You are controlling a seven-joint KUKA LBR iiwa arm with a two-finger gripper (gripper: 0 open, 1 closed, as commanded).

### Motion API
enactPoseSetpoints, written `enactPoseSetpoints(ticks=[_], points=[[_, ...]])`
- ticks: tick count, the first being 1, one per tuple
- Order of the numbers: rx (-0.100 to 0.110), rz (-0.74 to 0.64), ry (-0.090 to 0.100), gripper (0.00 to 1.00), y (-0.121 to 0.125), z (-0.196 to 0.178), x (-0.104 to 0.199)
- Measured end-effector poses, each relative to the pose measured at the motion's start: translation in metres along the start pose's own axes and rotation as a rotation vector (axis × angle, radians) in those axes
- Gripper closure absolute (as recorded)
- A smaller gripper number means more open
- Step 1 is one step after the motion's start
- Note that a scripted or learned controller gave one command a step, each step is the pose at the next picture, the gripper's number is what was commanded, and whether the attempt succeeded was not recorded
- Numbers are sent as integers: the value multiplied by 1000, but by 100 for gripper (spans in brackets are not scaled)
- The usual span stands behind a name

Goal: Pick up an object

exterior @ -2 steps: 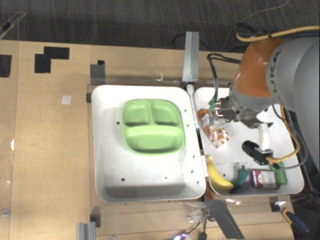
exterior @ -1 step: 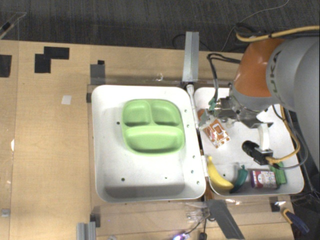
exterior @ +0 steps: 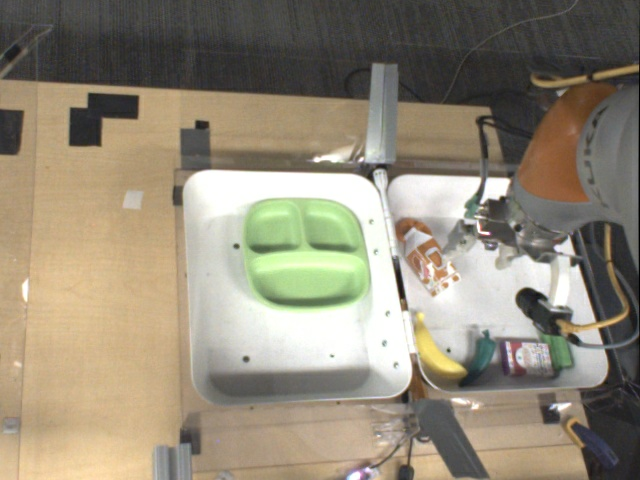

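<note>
Gripper (exterior: 487, 230) hovers over the right bin (exterior: 590, 368), state cannot be told. Orange-and-white packet (exterior: 427, 257) lies near that bin's left wall; banana (exterior: 437, 351) and bottle (exterior: 528, 357) along its front edge. Green divided plate (exterior: 303, 251) sits in the left bin (exterior: 215, 298).

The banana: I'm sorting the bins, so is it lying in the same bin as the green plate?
No. The banana lies in the right bin, while the green plate sits in the left bin.
</note>
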State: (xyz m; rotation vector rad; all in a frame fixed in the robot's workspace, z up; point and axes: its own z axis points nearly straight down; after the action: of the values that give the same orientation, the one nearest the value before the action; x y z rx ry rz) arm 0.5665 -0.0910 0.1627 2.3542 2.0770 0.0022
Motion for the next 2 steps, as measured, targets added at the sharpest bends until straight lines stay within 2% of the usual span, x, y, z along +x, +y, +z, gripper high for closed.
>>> enactPoseSetpoints(ticks=[1,2], points=[[-37,-210,-2,0,30,39,0],[-46,-218,-2,0,45,45,5]])
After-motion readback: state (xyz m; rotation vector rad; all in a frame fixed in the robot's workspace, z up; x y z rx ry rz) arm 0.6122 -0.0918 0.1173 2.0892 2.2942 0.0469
